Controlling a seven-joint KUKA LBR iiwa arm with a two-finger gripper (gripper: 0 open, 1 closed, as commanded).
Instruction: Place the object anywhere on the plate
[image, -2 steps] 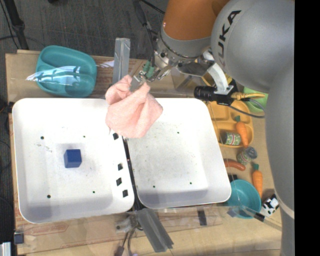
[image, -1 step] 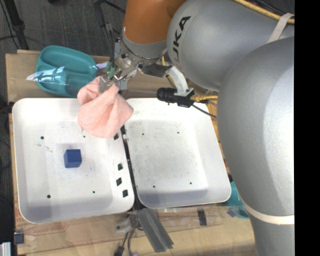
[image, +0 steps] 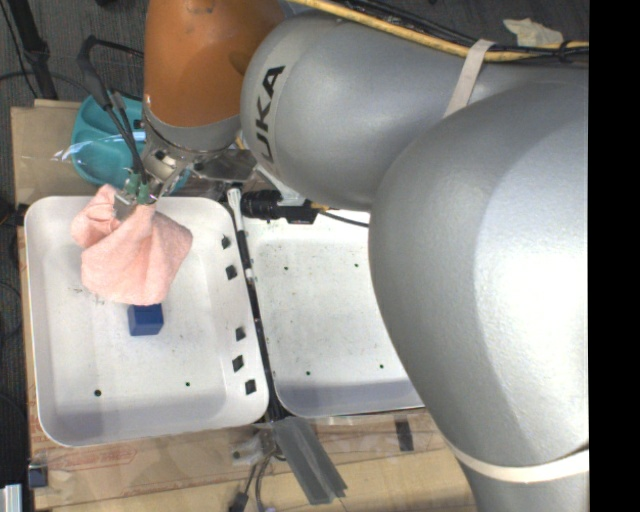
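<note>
Gripper (image: 135, 190) pinches the bunched top of a soft, crumpled pink cloth (image: 135, 255), which hangs directly below it over the left bin (image: 60, 400). Small blue block (image: 146, 319), hard-edged, sits on the bin's white floor just below the cloth's hem. Right bin (image: 320, 330) beside it shows dark speckles.

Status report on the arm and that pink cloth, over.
Tool above left bin, pinching pink cloth by its top. Cloth hangs bunched, lower edge by blue block. No plate visible in either bin.
</note>
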